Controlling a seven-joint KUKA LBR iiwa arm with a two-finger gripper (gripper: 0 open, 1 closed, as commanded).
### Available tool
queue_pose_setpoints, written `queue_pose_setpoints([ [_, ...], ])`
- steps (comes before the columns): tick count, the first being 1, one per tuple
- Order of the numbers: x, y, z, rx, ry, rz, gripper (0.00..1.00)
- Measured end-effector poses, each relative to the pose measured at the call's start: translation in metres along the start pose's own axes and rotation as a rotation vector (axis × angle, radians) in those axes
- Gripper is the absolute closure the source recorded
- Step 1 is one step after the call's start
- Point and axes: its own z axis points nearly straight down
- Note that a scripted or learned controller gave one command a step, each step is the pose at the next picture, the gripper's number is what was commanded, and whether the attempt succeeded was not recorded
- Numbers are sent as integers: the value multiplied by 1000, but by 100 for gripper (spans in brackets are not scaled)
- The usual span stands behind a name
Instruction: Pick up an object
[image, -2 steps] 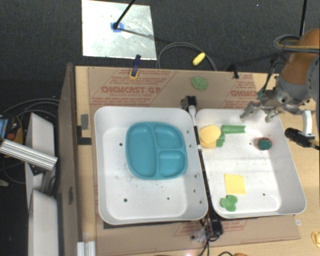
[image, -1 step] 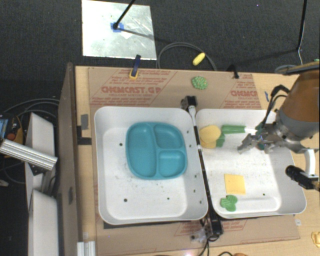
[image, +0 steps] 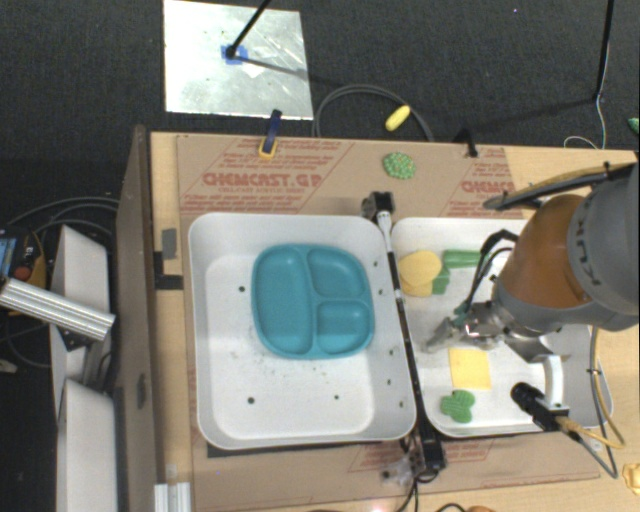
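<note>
Yellow flat square (image: 470, 367) lies in the right bin (image: 497, 412), toward that bin's near side, with nothing gripping it. The tool (image: 462, 328) hangs just above the square's far edge, near the middle of the bin, pointing toward the wall shared with the left bin. Whether the tool is open or closed cannot be told from this angle, and nothing can be seen in its grasp. Behind it the arm (image: 545, 255) comes in from the right, its orange band covering much of the bin's right half.

Three more pieces share the right bin. A yellow round piece (image: 419, 270) sits near the far left corner. A green stick (image: 460, 259) lies just beside it on the right, seemingly touching it, with its far end passing under the arm. A small green knobbly piece (image: 458, 404) rests close to the near wall, just below the yellow flat square and apart from it.

The left bin (image: 215, 240) holds a teal divided plate (image: 312, 302), lying flat near the middle, with three compartments facing up and bare white floor all around it.

Both bins stand side by side on the counter (image: 300, 165), which is covered with brown board printed in red letters. On that board, beyond the bins, lies a round green dotted piece (image: 399, 165). A blue and yellow clamp (image: 270, 135) grips the counter's far edge. Farther off, on the dark floor, are a silvery sheet (image: 235, 60) and a small yellow object (image: 398, 118).
</note>
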Motion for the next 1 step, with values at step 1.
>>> queue_pose_setpoints([
  [1,-1,-38,-4,-2,-1,6,0],
])
